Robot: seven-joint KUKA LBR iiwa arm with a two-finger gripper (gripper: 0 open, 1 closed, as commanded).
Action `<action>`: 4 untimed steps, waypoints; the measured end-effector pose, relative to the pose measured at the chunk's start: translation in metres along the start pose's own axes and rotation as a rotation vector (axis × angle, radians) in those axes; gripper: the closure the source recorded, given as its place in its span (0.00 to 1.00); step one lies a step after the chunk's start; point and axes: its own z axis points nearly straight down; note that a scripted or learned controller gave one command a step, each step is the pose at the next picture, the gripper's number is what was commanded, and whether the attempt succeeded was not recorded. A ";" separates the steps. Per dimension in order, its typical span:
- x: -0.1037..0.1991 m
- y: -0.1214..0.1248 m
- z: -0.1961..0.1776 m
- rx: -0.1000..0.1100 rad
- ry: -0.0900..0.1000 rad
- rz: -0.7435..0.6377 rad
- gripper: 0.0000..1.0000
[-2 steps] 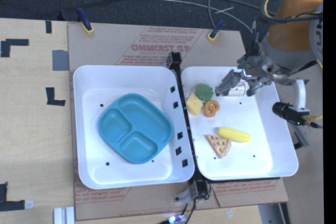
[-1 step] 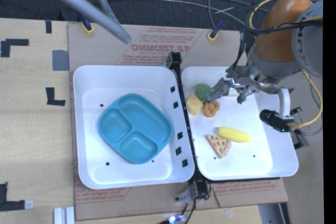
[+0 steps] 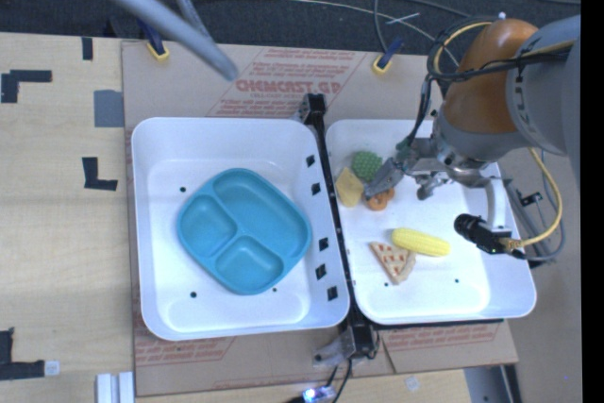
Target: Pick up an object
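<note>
The arm (image 3: 491, 99) is reaching into the right bin (image 3: 510, 297), its gripper (image 3: 385, 182) hanging at the orange piece (image 3: 378, 199) beside the green one (image 3: 366, 164). Nothing is being lifted yet; the corn (image 3: 421, 243) and wedge (image 3: 392, 260) are lying untouched nearby. Finger spacing: cannot tell.

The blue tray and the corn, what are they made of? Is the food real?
The blue tray looks like smooth molded plastic: one even colour, rounded compartments, a soft sheen. The corn looks like toy plastic too, with flat bright yellow and a neat shape, probably not real. The pizza slice beside it seems the same, though it is small to judge.
</note>
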 end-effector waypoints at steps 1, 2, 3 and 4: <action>-0.002 0.005 0.049 0.000 0.000 -0.001 0.00; -0.001 0.006 0.039 0.001 0.001 -0.004 1.00; -0.001 0.003 0.000 -0.008 0.001 0.000 1.00; -0.003 0.000 -0.060 -0.012 0.000 0.000 1.00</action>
